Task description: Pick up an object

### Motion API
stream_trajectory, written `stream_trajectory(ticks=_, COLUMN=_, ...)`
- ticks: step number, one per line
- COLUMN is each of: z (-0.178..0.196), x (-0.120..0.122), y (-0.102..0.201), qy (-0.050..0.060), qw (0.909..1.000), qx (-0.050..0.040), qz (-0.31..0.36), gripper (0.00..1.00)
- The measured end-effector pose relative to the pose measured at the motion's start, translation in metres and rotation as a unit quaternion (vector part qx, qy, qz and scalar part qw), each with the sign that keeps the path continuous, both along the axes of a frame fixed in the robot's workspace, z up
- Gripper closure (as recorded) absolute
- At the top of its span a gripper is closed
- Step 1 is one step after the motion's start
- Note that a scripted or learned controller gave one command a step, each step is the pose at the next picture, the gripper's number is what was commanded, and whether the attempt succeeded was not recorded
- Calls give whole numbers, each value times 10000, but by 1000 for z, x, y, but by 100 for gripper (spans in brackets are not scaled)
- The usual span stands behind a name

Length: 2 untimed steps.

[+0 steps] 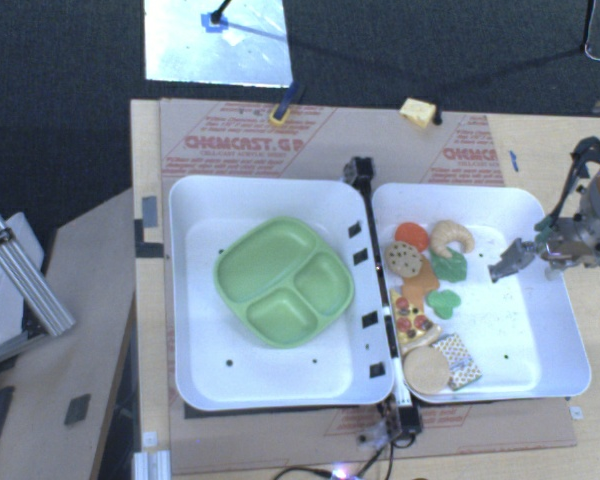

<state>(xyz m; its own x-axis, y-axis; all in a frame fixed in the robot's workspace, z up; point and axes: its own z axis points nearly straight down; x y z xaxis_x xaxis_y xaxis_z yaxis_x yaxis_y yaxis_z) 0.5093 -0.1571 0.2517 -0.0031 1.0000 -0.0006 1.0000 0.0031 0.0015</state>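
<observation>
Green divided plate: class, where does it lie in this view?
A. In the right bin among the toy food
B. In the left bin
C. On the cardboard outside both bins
B: the green divided plate lies flat in the left bin, alone, while the toy food sits in the right bin.

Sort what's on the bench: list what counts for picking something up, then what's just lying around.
For the job:
claw
right white bin
speckled round cookie
tan croissant
pizza slice
round tan disc

Lying about:
green three-compartment plate
left white bin
yellow block on the cardboard
</observation>
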Motion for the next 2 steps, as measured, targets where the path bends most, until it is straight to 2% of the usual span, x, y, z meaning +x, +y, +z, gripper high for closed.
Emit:
stream_trajectory(ticks=1, z=-48, x=-4, y=9, qy=17, qw=10000, qx=8, qz=-5, gripper=0)
stream_trajectory(ticks=2, z=-99, x=6, y=11, qy=24, qw=10000, qx=11, qz=-8, gripper=0)
